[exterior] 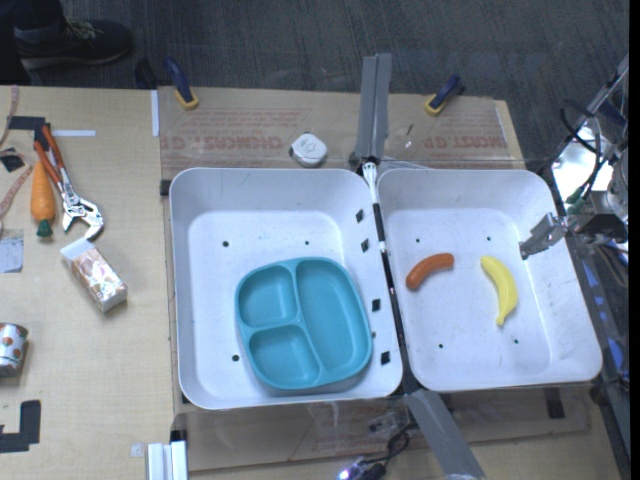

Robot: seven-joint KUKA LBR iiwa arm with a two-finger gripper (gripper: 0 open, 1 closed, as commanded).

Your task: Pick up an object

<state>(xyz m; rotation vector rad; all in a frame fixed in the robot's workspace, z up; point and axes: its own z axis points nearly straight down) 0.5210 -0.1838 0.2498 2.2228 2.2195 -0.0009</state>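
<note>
you have nothing lifted yet. the gripper (540,236) sits at the right bin (560,368) rim, up and right of the banana (501,287); finger state cannot be told. sausage (430,268) lies left of the banana. approach, grasp, lift remain.

A light wooden bench (80,368) fills the lower part of the view. Dark grey carpet (300,18) covers the floor beyond its far edge, from 10 to 2 o'clock. A sheet of brown cardboard (250,138) lies flat on the bench. Two clamps, one at 11 o'clock (180,83) and one at 1 o'clock (442,95), sit at its far edge. Lighting is even, with bright glare at 3 o'clock.
</note>
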